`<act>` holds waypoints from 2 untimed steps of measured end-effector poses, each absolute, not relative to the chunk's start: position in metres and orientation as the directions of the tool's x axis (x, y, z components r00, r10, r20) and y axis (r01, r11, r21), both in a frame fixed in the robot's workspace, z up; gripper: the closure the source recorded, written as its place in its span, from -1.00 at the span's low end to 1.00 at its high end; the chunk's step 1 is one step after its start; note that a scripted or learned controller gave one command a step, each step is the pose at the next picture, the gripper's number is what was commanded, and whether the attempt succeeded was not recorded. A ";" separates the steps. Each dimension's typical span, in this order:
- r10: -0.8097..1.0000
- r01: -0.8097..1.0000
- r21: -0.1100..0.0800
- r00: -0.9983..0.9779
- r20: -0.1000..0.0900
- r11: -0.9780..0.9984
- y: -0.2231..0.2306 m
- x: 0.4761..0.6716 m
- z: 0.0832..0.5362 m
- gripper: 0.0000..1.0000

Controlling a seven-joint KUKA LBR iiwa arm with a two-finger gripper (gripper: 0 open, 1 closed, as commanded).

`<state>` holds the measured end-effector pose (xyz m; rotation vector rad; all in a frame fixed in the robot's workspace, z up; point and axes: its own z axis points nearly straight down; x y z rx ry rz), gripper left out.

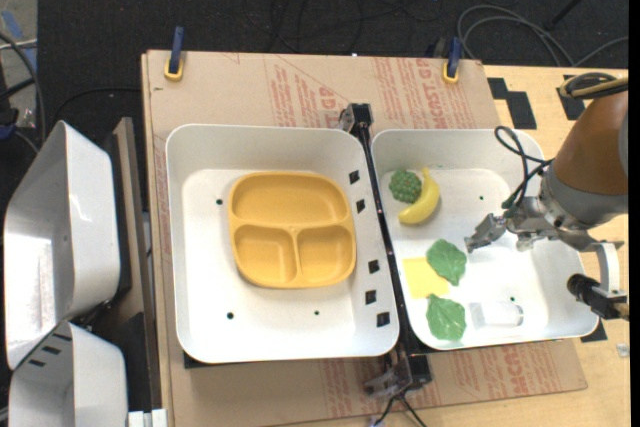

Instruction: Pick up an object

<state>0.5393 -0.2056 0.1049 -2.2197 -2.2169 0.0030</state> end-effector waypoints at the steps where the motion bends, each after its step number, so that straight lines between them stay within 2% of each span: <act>1: 1.000 1.000 0.001 0.001 -0.001 -0.001 -0.206 0.541 0.118 1.00; 2: 1.000 1.000 0.004 -0.002 -0.002 0.002 -0.208 0.543 0.161 1.00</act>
